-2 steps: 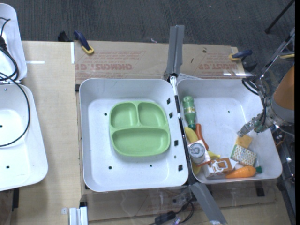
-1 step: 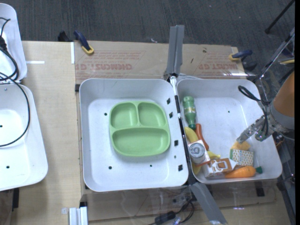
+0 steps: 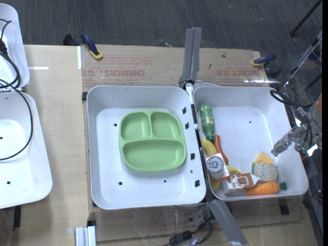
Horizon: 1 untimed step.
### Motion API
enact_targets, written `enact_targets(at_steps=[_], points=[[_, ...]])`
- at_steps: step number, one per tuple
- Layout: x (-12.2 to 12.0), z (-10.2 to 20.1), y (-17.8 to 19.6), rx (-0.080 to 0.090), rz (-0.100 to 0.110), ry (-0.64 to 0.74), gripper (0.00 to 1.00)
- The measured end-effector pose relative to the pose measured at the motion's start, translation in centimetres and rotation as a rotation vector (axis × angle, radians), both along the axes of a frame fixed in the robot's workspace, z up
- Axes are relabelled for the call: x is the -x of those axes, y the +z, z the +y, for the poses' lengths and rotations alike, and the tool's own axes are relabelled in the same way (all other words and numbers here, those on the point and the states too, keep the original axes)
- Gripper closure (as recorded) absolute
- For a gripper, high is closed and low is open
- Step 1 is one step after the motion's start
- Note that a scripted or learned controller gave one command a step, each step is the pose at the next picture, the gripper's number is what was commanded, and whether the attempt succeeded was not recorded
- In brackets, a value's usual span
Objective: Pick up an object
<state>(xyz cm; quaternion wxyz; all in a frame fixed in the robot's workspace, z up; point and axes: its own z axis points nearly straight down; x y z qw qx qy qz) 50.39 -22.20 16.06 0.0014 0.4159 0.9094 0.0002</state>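
The right bin [image 3: 246, 111] holds several objects along its left wall and front. A green bottle [image 3: 206, 119] lies near the divider, with a yellow banana [image 3: 208, 147] and a thin red item [image 3: 221, 149] below it. A silver can [image 3: 216, 165] sits in front of them. At the front lie a small brown-and-white box [image 3: 239, 183], an orange carrot [image 3: 263, 188], a yellow wedge [image 3: 264, 158] and a patterned block [image 3: 265, 171]. My gripper [image 3: 285, 144] hangs at the bin's right wall, just right of and above the yellow wedge, with nothing seen in it.
The left bin [image 3: 102, 137] carries a green divided plate [image 3: 152, 140]. A grey post [image 3: 192, 55] rises behind the seam between the bins. White equipment with black cables [image 3: 15, 132] stands at far left. The arm's cables [image 3: 300, 94] crowd the right bin's right edge.
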Motion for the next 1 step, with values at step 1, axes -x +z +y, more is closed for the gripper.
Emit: enact_targets(at_steps=[1], points=[[-0.74,1.98,-6.39,0.001,-0.005,0.309,0.00]])
